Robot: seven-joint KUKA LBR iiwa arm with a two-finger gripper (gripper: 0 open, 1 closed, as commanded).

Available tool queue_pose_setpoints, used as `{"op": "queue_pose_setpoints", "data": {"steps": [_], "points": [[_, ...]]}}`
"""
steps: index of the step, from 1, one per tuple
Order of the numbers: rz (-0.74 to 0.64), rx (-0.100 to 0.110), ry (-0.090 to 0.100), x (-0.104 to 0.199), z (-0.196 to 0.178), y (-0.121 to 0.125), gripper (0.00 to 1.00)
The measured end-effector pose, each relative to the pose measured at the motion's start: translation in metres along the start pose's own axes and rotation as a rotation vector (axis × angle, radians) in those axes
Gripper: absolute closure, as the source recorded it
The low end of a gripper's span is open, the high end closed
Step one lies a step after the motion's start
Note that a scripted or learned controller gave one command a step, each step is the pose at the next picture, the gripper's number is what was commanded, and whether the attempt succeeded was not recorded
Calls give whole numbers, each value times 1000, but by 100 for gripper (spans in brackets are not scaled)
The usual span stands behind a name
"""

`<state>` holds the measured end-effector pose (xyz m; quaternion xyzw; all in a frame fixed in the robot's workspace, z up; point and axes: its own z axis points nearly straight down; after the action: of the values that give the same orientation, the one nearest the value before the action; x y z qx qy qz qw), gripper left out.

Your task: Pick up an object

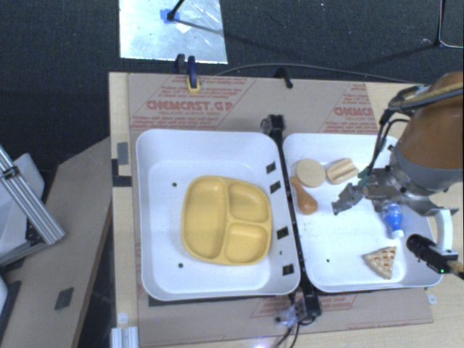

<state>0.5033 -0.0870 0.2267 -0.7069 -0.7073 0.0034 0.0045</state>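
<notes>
Triangular tan toy pizza slice (381,261) lies at near edge of right white bin (341,274), beside small blue-capped bottle (392,218). Grey gripper (346,200) hovers mid-bin, fingers spread, gripping nothing. Yellow compartment plate (226,220) sits in left white bin (163,194).

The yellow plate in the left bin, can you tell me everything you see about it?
The yellow plate looks like smooth plastic, rounded at its corners, with three sunken sections: one large on its left, two smaller on its right. It lies flat and face up, slightly turned, in the middle of the left bin. Its sections hold nothing, and only the bin's floor touches it.
</notes>
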Motion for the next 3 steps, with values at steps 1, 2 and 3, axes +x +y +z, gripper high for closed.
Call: {"op": "queue_pose_setpoints", "data": {"steps": [1,2,3], "points": [[-3,-13,-2,0,-6,3,0],[0,-9,-1,-1,36,3,0],[-1,-8,0,4,79,6,0]]}}
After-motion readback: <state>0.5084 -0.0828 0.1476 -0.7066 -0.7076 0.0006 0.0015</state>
